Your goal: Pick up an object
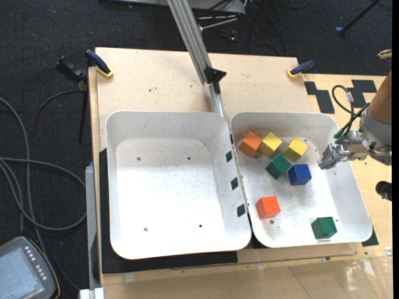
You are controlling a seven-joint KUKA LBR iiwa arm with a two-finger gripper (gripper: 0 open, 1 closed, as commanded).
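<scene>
I see the gripper [328, 159] low over the right bin [355, 195], near its right wall; I cannot tell how it is set. The blue cube [300, 174] lies just beside it, touching the green cube [278, 166], in the cluster toward the bin's far edge. I judge it light, stiff and somewhat smooth, so I would take it on two free opposite faces.
</scene>
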